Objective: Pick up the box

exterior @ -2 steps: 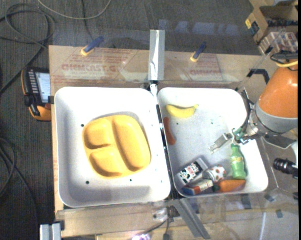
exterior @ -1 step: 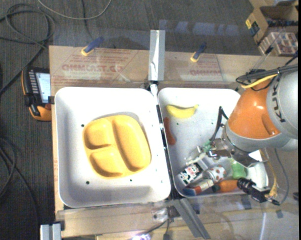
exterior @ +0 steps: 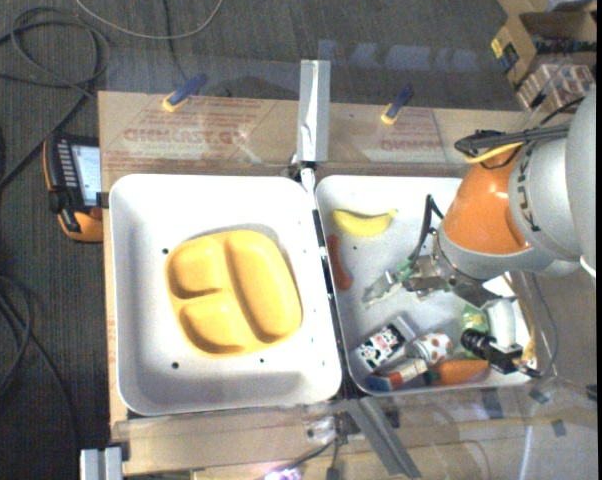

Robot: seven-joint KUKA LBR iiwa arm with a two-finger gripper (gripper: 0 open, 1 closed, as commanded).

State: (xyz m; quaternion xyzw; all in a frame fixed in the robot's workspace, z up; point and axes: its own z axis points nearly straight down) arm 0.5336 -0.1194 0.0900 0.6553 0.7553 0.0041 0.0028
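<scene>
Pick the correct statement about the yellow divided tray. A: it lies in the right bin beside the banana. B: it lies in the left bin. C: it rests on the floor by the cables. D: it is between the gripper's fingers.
B: the yellow divided tray lies flat in the left bin, apart from the banana in the right bin.

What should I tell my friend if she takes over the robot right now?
Gripper: over the middle of the right bin, nothing seen between its fingers.
Box: the small black-and-white one, lying near the right bin's front edge among other small items.
Banana: at that bin's back.
Yellow tray: in the left bin.
Done: nothing yet.
Left: reach the box, grasp, lift.
</scene>
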